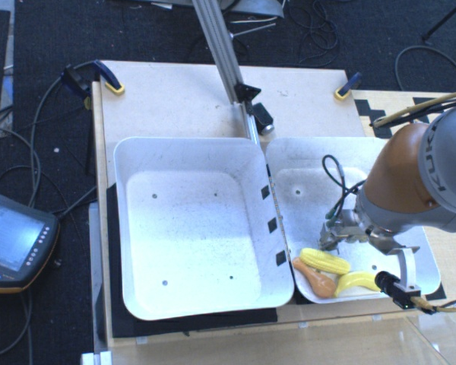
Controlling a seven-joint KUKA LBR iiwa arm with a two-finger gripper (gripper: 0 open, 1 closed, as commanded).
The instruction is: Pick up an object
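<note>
Down in the right bin (304,166), near its front wall, your claw (336,236) sat low over the toys, and you could not tell from this slanted view whether it was spread, pressed together or pinching anything; the wrist and arm (410,181) covered most of it. Nothing showed between its tips, so you should not log a hold.

Key relation: the corn cob (324,261) lay just in front of the claw, toward the camera, close under it. Its long axis ran roughly left to right across the bin, tilted a little down to the right. Only one arm worked here, reaching in from the right, so there was no choice of side.

Count, quick: three toys, all in the right bin's front corner. One corn cob, yellow. One orange piece (317,278), carrot-like, touching the corn cob's front left side and lying close to the divider between the bins. One yellow banana (359,282), just to the right of the orange piece, its far end running under the claw hardware. Two bins in all on the counter (182,105); the left bin (190,219) held no toys that you could see.

My judgement: the corn cob was the likeliest target, and a short drop forward would have met it, though the crowding with its neighbours could spoil the grip.
</note>
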